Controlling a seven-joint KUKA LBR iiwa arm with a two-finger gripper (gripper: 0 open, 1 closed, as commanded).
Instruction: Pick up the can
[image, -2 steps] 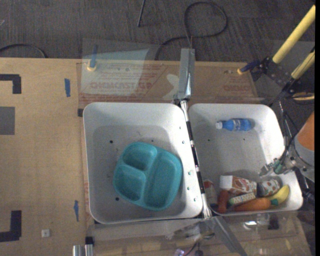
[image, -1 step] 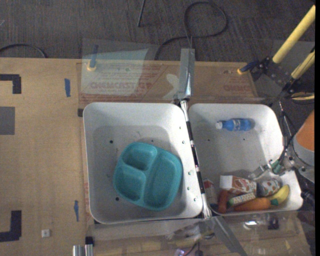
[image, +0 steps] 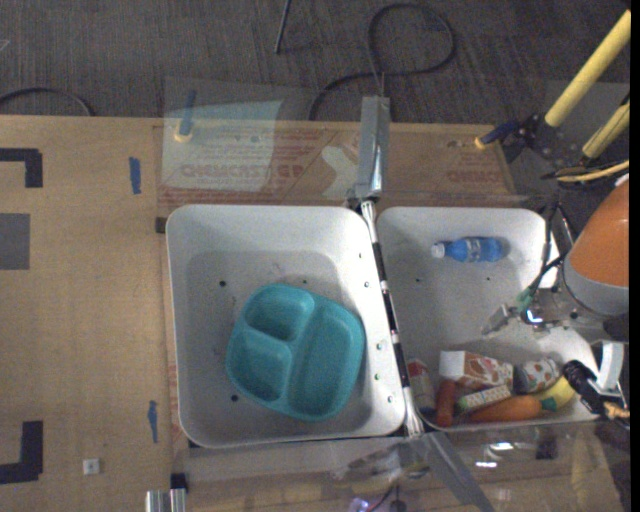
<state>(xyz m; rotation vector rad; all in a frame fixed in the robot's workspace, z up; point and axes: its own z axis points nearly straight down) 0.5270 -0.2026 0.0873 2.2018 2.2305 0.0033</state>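
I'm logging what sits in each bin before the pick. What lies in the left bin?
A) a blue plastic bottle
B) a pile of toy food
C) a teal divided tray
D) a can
C: the teal divided tray lies alone in the left bin, while the blue bottle lies in the right bin.

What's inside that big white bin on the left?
A teal divided tray lies in the left bin; its three compartments hold nothing. Whatever is beneath the tray is covered.
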